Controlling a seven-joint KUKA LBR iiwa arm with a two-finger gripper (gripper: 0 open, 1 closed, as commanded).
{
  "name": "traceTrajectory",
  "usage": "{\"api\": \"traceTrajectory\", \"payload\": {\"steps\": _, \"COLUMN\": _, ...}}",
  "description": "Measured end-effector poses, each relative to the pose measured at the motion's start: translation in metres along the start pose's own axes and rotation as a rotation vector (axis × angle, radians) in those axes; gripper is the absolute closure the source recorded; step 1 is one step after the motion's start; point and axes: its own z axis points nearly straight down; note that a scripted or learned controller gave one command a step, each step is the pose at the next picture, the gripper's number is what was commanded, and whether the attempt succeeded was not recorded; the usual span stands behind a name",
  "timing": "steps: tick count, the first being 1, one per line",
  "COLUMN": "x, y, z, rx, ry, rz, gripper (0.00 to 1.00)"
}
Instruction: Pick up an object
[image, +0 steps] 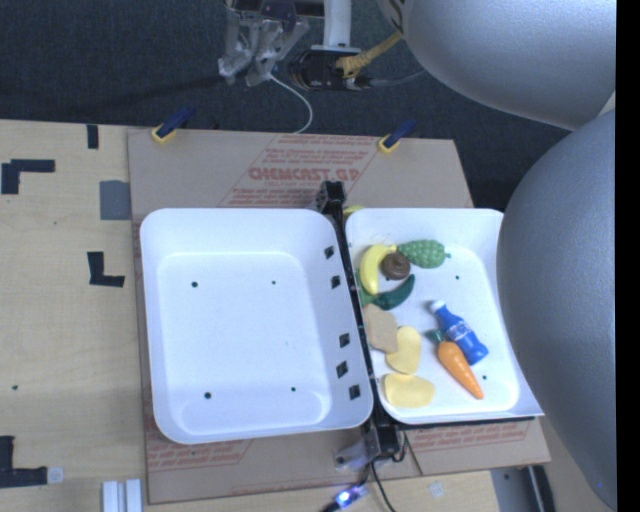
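Base: tool (252, 45) status?

Operator: I see it at the top edge, past the bins, over dark floor. Cannot tell from here whether it is spread or pressed together. Nothing visibly in it. Grey arm (565, 250) bulks across the right side and top right corner.

Base: objects?

Operator: All in the right bin (490, 225), well apart from the tool. Banana (371, 268) by the divider, brown ball (396, 265) touching it, bumpy green piece (422, 253) just beside that. Dark green curved piece (399, 292) below the banana. Blue bottle (460, 334) toward the right wall, carrot (461, 371) just beside it, tilted. Tan slice (379, 327) and two yellow pieces (406, 352) along the divider, the nearer yellow one overlapping the slice.

Base: rest?

Operator: Left bin (160, 300) alongside, rims touching. Both sit on cardboard (300, 170) on the desk (60, 300).
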Motion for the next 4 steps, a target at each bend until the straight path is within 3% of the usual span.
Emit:
{"api": "traceTrajectory", "payload": {"steps": 1, "x": 0.001, "y": 0.000, "z": 0.002, "rx": 0.019, "ry": -0.008, "rz": 0.000, "gripper": 1.00}}
{"api": "traceTrajectory", "payload": {"steps": 4, "x": 0.004, "y": 0.000, "z": -0.026, "rx": 0.022, "ry": -0.011, "rz": -0.007, "gripper": 1.00}}
